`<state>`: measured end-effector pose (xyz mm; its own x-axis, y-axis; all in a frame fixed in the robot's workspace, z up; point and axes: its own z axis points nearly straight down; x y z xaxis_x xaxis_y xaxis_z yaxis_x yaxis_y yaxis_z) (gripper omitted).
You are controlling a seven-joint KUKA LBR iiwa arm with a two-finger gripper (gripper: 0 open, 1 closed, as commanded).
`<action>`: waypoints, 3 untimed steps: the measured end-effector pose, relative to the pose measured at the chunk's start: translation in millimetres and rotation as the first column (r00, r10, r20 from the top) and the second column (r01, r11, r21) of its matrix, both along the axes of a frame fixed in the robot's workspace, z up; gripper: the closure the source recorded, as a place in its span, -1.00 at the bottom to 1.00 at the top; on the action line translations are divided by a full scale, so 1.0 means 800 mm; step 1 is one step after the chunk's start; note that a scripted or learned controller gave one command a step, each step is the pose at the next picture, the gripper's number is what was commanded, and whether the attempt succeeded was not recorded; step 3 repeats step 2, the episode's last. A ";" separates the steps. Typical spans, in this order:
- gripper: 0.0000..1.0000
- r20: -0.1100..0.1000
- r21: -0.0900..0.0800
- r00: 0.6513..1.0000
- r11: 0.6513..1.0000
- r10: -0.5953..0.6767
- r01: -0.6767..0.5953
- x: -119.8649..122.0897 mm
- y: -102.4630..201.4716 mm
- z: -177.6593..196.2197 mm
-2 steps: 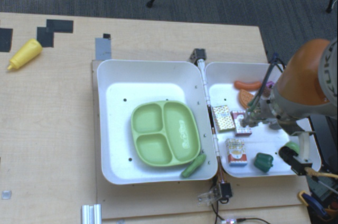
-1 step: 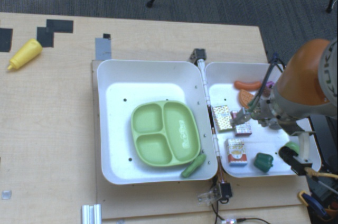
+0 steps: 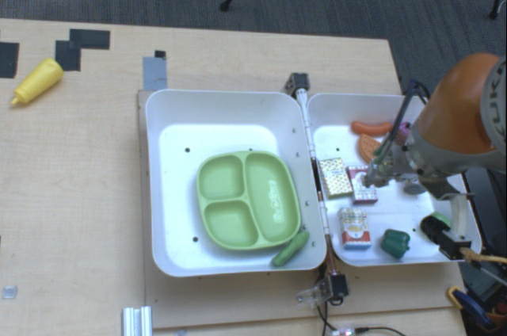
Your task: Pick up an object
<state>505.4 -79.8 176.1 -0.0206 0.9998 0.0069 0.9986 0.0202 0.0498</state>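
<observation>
In the right bin [image 3: 467,225], toward the right of the frame, we see the gripper [image 3: 369,182] lowered among the objects, its tip just over a small pink-and-white box [image 3: 364,195]. We cannot tell how its fingers stand or whether they grip anything. Just left of it lies a patterned card box [image 3: 336,177]; below it sits a small carton [image 3: 356,230], and lower right a dark green pepper [image 3: 394,242]. Orange pieces [image 3: 369,136] lie above, partly hidden by the arm. In the left bin [image 3: 170,192] rests a green divided plate [image 3: 249,200], with a green pickle [image 3: 290,248] at its lower right edge.
</observation>
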 end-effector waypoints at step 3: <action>-1.00 -0.048 -0.008 0.999 1.000 -0.019 0.019 -0.013 -0.014 -0.084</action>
